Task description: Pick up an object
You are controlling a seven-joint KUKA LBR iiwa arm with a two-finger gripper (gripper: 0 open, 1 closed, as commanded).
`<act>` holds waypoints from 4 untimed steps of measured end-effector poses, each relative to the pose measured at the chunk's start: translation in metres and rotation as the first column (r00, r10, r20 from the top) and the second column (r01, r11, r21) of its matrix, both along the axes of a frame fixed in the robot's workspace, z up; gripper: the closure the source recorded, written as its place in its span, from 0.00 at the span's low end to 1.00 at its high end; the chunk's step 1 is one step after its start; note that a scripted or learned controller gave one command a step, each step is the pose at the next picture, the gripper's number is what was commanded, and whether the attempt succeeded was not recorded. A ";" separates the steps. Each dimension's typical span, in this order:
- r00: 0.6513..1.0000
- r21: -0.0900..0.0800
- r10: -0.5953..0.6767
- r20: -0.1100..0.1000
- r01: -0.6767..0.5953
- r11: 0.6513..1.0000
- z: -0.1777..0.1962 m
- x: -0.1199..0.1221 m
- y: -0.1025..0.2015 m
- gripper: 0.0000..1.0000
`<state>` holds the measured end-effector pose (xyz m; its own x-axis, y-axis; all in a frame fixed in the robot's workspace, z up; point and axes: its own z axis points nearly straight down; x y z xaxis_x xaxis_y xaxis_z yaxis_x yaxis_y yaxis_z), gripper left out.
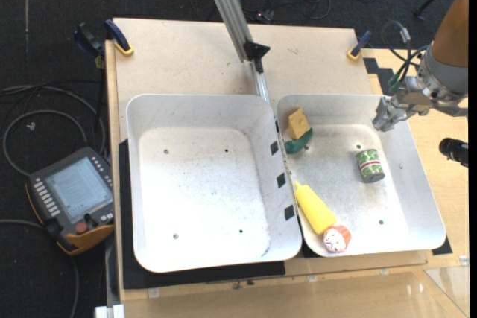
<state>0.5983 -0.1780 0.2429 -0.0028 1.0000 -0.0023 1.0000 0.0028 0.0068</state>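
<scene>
Grey arm (447, 74) with orange band; dark cables looped above its metallic pincer (385, 118)

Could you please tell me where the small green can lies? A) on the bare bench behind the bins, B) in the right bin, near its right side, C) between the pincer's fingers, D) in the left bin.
B: the green can lies on the floor of the right bin, toward its right side, apart from the pincer hanging above the bin's far right corner.
</scene>
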 end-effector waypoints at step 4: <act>1.000 0.005 0.006 -0.007 -0.006 1.000 -0.001 0.007 0.221 1.00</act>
<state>0.6057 0.0427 0.2421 -0.0088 1.0000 0.0023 1.0000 0.0088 0.0003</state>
